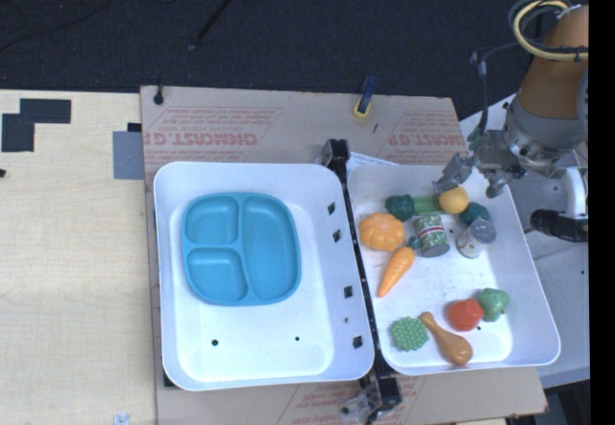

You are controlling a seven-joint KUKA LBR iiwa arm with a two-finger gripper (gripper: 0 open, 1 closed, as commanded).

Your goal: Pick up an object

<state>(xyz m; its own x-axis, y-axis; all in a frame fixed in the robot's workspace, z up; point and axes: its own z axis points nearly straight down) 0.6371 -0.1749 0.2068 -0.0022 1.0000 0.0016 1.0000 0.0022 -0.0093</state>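
Find the gripper (pixel 474 175) over the far edge of the right bin (pixel 534 310), fingers spread wide and holding nothing. Look just beneath it for the likeliest target, a lemon (pixel 454 199), lying near that far edge, touching or nearly touching a dark green vegetable (pixel 401 207) on one side and a teal piece (pixel 474 213) on the other.

Expect trouble from the crowding first. Coming straight down with such a wide spread risks landing a finger on the teal piece or on the small tin (pixel 432 236) just nearer the bin's middle, shoving things apart instead of closing on one. Watch also for the lemon's round, smooth skin: closing off-centre probably squeezes it out sideways, toward the silver can (pixel 476 237) or the bin's right wall. Beware a double catch too, pinching lemon and teal piece together and dropping both on the lift.

Count the far wall as another hazard: descending too close to that edge may strike the rim and tilt the bin.

Note easier picks lying freer: a carrot (pixel 396 270) toward the bin's left wall, a drumstick (pixel 448 339) along the near edge. Leave the blue plate (pixel 240 248) in the left bin (pixel 178 337) out of it, well apart from all this.
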